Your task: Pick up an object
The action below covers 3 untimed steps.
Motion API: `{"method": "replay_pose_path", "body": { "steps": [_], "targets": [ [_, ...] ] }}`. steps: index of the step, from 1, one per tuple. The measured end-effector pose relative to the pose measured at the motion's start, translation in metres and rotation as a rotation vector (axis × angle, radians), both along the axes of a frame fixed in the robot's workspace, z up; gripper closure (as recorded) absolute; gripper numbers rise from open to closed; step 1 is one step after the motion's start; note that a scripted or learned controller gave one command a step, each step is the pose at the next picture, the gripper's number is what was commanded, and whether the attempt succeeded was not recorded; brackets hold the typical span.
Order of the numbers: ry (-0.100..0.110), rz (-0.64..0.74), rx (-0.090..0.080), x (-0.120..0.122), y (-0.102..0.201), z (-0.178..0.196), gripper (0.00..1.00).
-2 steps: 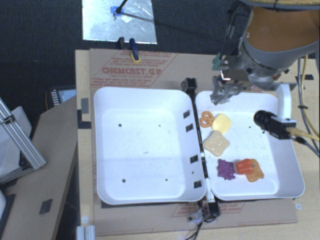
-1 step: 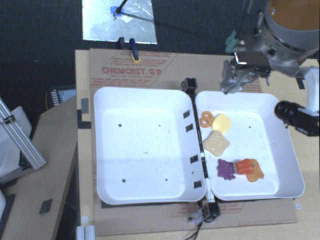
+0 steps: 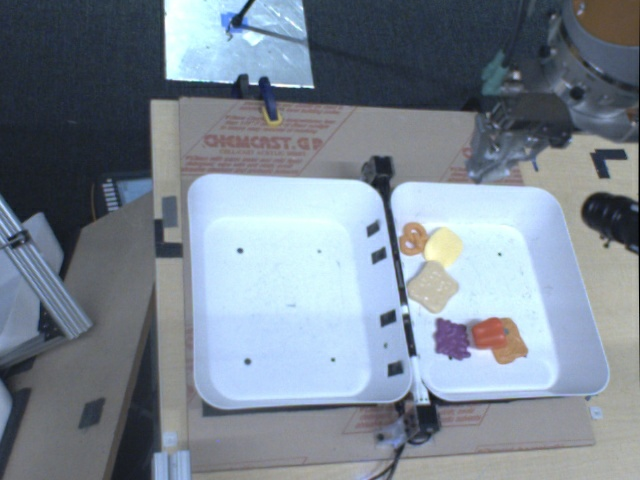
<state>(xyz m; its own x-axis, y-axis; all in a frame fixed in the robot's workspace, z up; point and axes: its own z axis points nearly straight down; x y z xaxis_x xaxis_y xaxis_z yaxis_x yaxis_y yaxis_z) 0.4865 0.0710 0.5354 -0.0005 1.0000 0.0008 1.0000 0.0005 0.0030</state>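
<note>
Two white bins sit side by side on the bench, and five small things lie in them, all in the right bin [image 3: 560, 268]. I count one pretzel [image 3: 413, 237], one pale yellow round piece [image 3: 445, 247] touching it on its right, one slice of bread [image 3: 433, 288] just below those two, one purple bunch of grapes [image 3: 451, 339] nearer the front, and one red and orange pepper [image 3: 497, 337] just beside the grapes. All five are gathered toward the bin's left side, close to the divide. The left bin [image 3: 230, 218] shows its bare white floor with a few dark dots. The gripper [image 3: 497, 151] hangs above the far rim of the right bin, well apart from the food, with nothing between its fingers; whether they are spread or closed I cannot tell from here. A yellow and blue clamp [image 3: 268, 103] stands at the bench's far edge
</note>
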Motion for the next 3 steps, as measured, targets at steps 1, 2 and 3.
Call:
{"method": "replay_pose_path", "body": {
  "steps": [1, 2, 3],
  "targets": [
    [0.006, 0.010, -0.001, 0.000, 0.073, -0.073, 1.00],
    [-0.002, 0.006, 0.001, 0.001, 0.070, -0.058, 1.00],
    [0.010, -0.001, -0.003, 0.000, 0.062, -0.184, 1.00]
  ]
}}
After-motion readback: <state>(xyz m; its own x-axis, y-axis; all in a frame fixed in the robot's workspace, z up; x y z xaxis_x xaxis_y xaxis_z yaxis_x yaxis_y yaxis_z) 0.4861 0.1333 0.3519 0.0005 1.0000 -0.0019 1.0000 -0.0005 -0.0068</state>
